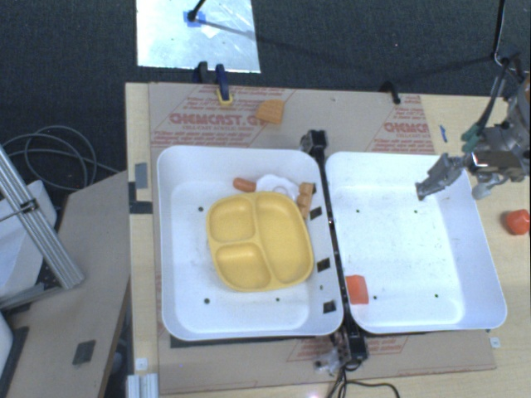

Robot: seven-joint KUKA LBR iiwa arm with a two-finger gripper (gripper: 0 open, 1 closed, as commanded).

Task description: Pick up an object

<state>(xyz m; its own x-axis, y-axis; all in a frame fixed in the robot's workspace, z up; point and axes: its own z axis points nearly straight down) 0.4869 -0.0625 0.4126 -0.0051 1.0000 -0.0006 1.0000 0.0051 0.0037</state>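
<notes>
My gripper (459, 185) hangs over the upper right part of the right bin (398, 247), its two fingers (435, 178) spread open with nothing between them. A small orange block (357, 288) lies in that bin's lower left corner, far from the gripper. The left bin (181, 222) holds a yellow divided plate (257, 240). Behind the plate lie an orange sausage-shaped piece (245, 185), a white object (279, 186) and a small brown piece (305, 196).
An orange object (516, 220) sits on the bench to the right of the right bin. A tan block (270, 111) rests on the cardboard behind the bins, near a blue and yellow clamp (222, 85). Black clips (315, 142) sit along the seam between the bins.
</notes>
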